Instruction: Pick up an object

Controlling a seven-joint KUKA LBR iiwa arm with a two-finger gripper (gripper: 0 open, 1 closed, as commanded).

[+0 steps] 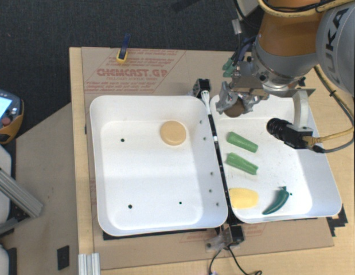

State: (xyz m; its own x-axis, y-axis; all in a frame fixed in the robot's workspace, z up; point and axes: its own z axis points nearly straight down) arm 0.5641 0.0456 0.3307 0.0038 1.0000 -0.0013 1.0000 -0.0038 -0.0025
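**Inspector A:** We begin with the claw (233, 103); we find it low over the far left corner of the right bin (315, 176), close beside the divider between the two bins; a brownish item (233, 109) shows at its tip, but we cannot tell what it is, nor whether it sits between the fingers; we cannot tell whether the claw is released or clenched.

**Inspector B:** Agreed; we record the grip as undetermined. Now the count.

**Inspector A:** In the left bin (108, 171) we count one object, a round tan disc (174, 133), lying flat toward the far right part of that bin; in the right bin we count two green cylinders (242, 142), the second (242, 164) lying just nearer the camera than the first, both slanted the same way and apart from each other; one yellow piece (244, 197) near the front left corner; one dark green pepper (277, 201), curved, just to the right of the yellow piece.

**Inspector B:** And the arm?

**Inspector A:** The arm (338, 33) enters from the upper right; its orange band (292, 27) stands above the wrist, and the wrist points down and leftward into the right bin; a black fitting (287, 132) with a cable hangs off its side over the bin's middle. Both bins rest on a cardboard sheet (137, 67) upon the surface.
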